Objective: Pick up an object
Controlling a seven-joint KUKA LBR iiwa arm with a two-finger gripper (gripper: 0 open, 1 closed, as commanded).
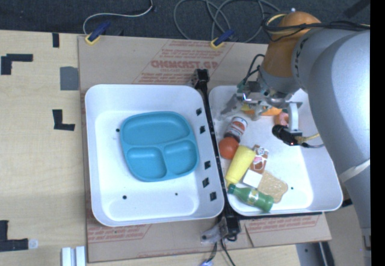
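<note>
Green bottle (251, 197) beside yellow bottle (239, 162)

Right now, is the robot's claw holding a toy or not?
Gripper: over the far end of the right bin, above the toys; open or shut cannot be told, and no toy shows in it.

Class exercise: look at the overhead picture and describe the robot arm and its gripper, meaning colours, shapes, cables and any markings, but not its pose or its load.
The arm is a thick, rounded casing in smooth light grey, with an orange band above the wrist. Dark cables loop around that orange section. The gripper is a small metallic assembly with dark parts, and a black fitting juts out beside it. No lettering is legible.
</note>
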